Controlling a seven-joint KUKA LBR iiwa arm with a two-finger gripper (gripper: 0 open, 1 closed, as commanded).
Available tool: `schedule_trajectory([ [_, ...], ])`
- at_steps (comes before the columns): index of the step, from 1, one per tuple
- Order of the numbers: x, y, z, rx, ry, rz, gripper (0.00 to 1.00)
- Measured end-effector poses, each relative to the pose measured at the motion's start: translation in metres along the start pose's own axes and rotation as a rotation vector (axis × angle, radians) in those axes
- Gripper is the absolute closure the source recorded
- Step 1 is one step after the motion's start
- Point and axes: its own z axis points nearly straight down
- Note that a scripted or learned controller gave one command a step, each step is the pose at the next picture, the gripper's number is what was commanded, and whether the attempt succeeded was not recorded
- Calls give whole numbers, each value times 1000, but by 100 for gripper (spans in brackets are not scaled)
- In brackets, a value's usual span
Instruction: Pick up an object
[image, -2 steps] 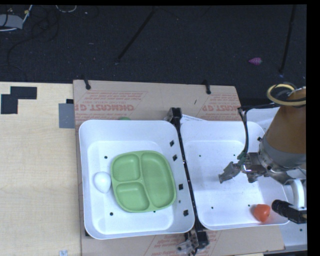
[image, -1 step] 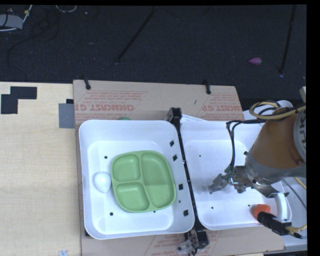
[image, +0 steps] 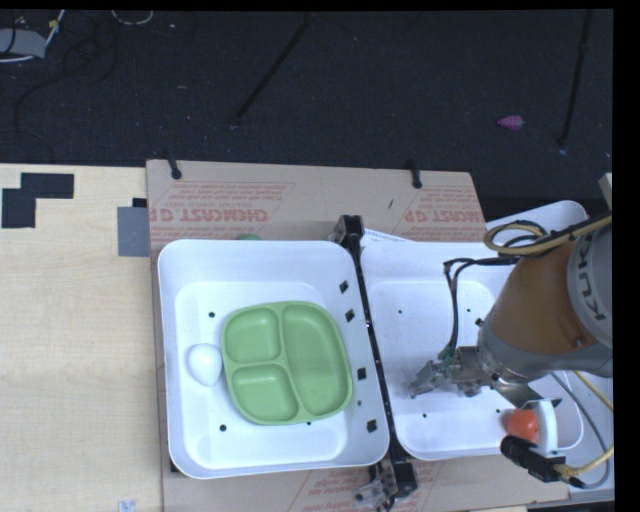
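The pale green three-compartment plastic plate (image: 285, 361) lies flat in the left white bin (image: 200, 268), long axis slanting toward the near-right corner. The gripper (image: 425, 381) hangs over the right white bin (image: 420, 270); its grasp cannot be told.

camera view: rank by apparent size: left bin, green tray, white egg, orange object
1. left bin
2. green tray
3-4. white egg and orange object: near alike; the orange one is partly hidden, so unranked.
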Motion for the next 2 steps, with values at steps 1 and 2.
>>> schedule_trajectory([
  [1,-1,0,-12,-1,0,7,100],
  [2,-8,4,-56,-8,-3,3,100],
])
